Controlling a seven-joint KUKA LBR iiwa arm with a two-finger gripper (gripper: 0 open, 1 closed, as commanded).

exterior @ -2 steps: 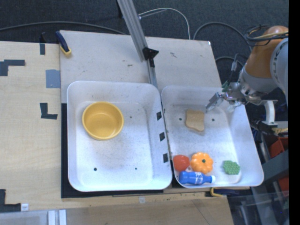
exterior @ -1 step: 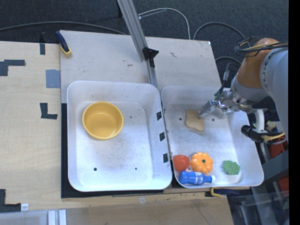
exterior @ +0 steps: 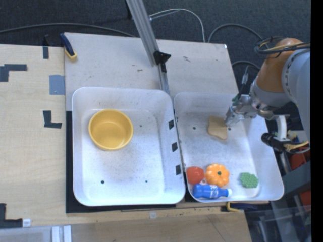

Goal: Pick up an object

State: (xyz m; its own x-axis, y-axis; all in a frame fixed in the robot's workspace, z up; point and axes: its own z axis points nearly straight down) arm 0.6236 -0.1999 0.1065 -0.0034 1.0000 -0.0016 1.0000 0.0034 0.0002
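My gripper (exterior: 231, 119) hangs low in the right bin (exterior: 262, 150), at the right edge of a tan, flat, bread-like piece (exterior: 217, 129). The fingers point down toward that piece's upper right corner, and whether they touch it I cannot tell. Along the front of the same bin lie a red round object (exterior: 195, 175), a small orange pumpkin (exterior: 217, 175), a blue bottle-like object (exterior: 211, 191) and a green bumpy piece (exterior: 248, 180). A yellow bowl (exterior: 110, 129) sits in the left bin (exterior: 126, 185).
A grey metal pole (exterior: 146, 29) slants across the bench behind the bins. The grey arm with its orange band (exterior: 275, 69) comes in from the right, with cables (exterior: 282, 135) beside it. A blue and yellow tool (exterior: 67, 47) lies at the bench's far left corner.
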